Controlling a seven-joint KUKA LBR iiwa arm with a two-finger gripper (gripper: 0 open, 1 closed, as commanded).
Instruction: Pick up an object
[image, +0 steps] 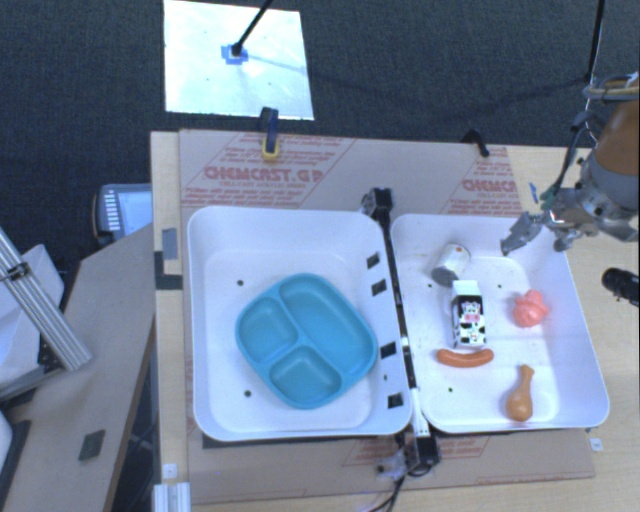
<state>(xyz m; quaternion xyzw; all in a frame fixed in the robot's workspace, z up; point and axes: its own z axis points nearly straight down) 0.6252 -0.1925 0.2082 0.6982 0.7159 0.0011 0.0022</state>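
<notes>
From the camera view, the arm (612, 150) is seen entering at the right edge, its orange band high up near the frame's border and its grey wrist angled down and leftward toward the right bin (580, 330). The claw (540, 232) is held above that bin's upper right corner, over the rim; its two fingers are spread apart, one pointing left toward the bin's interior, and nothing is gripped between them.

Five objects are laid in the right bin (all apart from the claw). A small silver can (450, 263) is lying tilted near the upper left of the bin. Just below it a cow-patterned carton (468, 313) is placed, and just beneath that a toy sausage (465, 357) is lying crosswise. A pink toy (531, 309) is set toward the right side, and a tan drumstick (519, 394) is resting near the lower right corner.

In the left bin (215, 300) a blue divided plate (305, 340) is lying flat. Both bins are carried on a cardboard-covered surface (300, 170).
</notes>
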